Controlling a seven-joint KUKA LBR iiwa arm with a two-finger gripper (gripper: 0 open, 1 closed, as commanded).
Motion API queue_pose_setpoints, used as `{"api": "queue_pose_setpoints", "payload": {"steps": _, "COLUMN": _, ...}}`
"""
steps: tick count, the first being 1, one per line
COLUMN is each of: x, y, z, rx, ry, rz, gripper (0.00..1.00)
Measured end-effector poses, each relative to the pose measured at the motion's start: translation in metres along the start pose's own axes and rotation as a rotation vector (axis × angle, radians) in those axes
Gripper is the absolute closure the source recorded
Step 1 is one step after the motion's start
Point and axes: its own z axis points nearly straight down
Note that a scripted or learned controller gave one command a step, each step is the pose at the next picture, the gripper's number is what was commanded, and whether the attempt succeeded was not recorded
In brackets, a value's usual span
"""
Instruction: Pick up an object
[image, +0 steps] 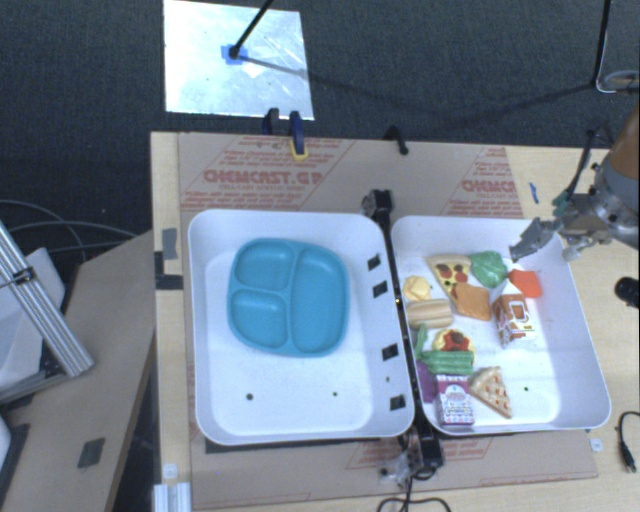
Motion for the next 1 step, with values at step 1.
{"api": "queue_pose_setpoints", "payload": {"steps": 1, "x": 0.0299, "y": 0.0108, "z": 0.135, "rx": 0.009, "ry": 0.004, "rz": -0.004, "gripper": 0.0}}
